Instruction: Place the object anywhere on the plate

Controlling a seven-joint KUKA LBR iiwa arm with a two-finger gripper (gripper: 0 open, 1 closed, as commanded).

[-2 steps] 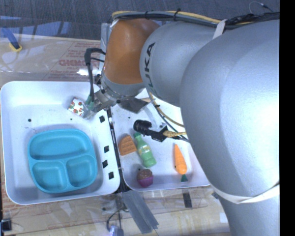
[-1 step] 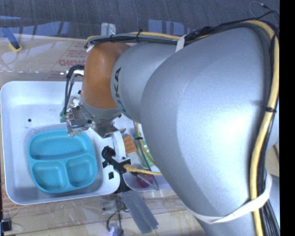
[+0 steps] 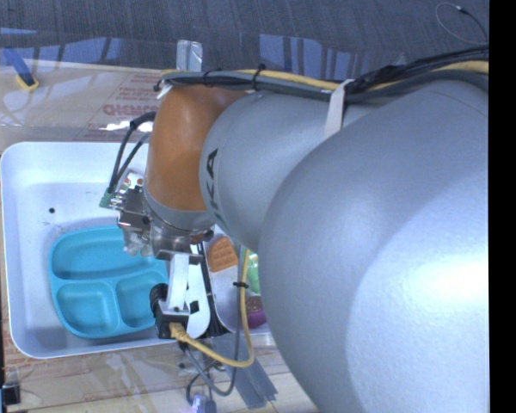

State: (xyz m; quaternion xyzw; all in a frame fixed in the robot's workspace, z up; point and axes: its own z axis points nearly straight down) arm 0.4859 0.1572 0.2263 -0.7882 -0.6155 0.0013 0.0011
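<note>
A light blue plate [image 3: 90, 286] with three compartments lies in the left white bin [image 3: 26, 196], toward its front. My gripper [image 3: 138, 237] hangs over the plate's right edge, just below the orange band of the wrist. The wrist body hides its tip from above. No object shows on the visible parts of the plate.
The grey arm covers most of the right bin. In a narrow gap beside the wrist I see an orange-brown item [image 3: 223, 253], a green item [image 3: 253, 274] and a purple item [image 3: 256, 318]. The left bin's back and left floor are bare white.
</note>
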